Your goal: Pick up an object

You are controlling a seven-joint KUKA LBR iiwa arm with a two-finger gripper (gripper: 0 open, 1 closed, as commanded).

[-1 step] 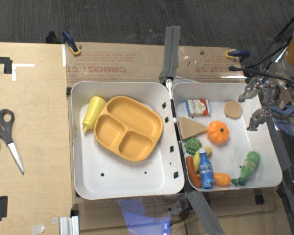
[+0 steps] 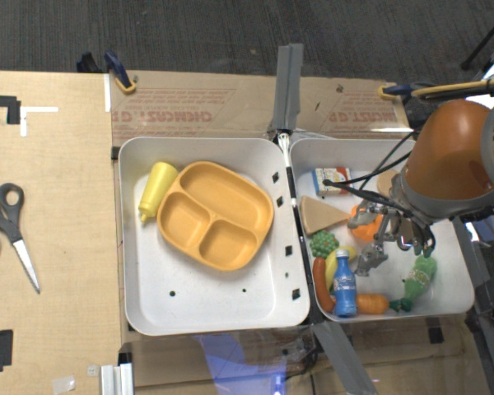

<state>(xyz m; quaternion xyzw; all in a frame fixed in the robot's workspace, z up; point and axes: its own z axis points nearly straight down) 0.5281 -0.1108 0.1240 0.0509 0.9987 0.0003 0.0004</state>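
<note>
Orange-banded grey arm (image 2: 449,159) comes in from the right and hangs over the right bin (image 2: 465,290), with the gripper (image 2: 384,241) low down in the middle of the toy pile. Honestly can't tell whether the tool is clenched or released; it's a tangle of metal and cables from this angle, and nothing is clearly sitting in its grasp. Around it in that bin: a tan wedge (image 2: 323,214) just to its left, a small green broccoli-looking piece (image 2: 323,243) below that, then a blue bottle (image 2: 344,290) standing near the front wall with a yellow piece (image 2: 335,262) and a red one (image 2: 319,280) tucked beside it. An orange carrot-ish thing (image 2: 373,304) lies along the front edge, and a green leafy toy (image 2: 420,278) sits off to the right. There's also a little white and red carton (image 2: 333,176) at the back. The left bin (image 2: 148,303) holds a yellow divided tray (image 2: 214,214) with a yellow squeeze bottle (image 2: 156,189) touching its left rim. Scissors (image 2: 12,229) lie on the bench far left.
</note>
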